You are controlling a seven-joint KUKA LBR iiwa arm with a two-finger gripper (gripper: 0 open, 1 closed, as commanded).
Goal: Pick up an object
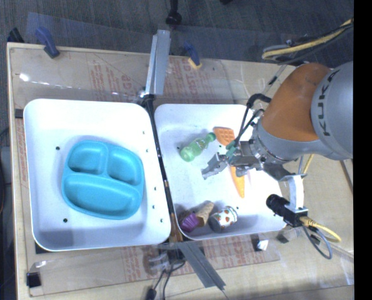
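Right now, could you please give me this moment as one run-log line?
gripper: over right white bin, nothing seen held | green plastic bottle: lying beside it | blue divided tray: left bin

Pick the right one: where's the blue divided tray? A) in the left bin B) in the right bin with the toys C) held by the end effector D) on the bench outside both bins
A: the blue divided tray lies flat in the left bin, alone there, while the green bottle and the other small toys sit in the right bin.
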